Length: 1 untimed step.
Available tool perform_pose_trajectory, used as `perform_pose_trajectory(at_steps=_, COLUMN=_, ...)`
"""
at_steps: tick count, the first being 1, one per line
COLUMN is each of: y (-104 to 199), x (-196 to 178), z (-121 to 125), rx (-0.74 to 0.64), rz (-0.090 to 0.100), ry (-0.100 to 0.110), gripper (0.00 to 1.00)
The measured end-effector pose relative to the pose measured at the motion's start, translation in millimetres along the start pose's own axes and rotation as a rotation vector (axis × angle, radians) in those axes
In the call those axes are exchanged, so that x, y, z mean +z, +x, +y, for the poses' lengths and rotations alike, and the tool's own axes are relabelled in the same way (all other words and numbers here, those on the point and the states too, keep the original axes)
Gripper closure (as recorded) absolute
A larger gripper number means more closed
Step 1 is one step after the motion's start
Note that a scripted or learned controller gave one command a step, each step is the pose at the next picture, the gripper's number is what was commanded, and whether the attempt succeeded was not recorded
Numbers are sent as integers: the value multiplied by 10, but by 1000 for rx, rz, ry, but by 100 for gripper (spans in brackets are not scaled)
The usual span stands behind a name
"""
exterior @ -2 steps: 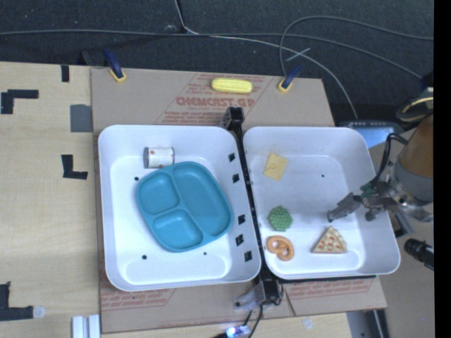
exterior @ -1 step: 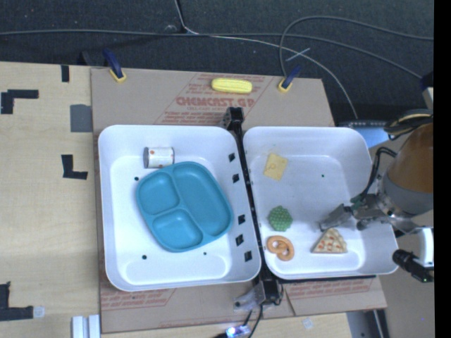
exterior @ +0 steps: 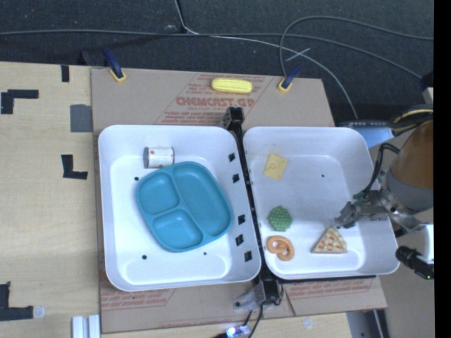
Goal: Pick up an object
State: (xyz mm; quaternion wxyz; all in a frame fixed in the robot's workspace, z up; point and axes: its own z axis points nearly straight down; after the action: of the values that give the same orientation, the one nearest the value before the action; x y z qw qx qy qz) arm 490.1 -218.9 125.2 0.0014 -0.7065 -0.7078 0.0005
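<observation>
Just above the triangular pizza slice (exterior: 329, 242), the metal gripper (exterior: 347, 217) hovers, jaw state unclear.

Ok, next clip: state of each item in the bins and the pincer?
Blue tray: flat, left bin.
Small can: on its side, left bin.
Cheese piece: flat, right bin.
Green ball: resting, right bin.
Pretzel: flat, right bin.
Pizza slice: flat, ungrasped.
Pincer: low, above the pizza slice.

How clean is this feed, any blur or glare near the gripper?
Camera view: soft all over; the gripper is smeared, so its fingers can't be read. Right bin lit evenly, no hard glare; the pizza slice and pretzel cast faint shadows.
</observation>
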Motion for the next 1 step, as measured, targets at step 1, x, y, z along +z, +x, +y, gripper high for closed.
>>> perform_pose_trajectory(at_steps=1, y=-31, x=-424, z=7, rx=1, rz=-3, ry=-5, gripper=100)
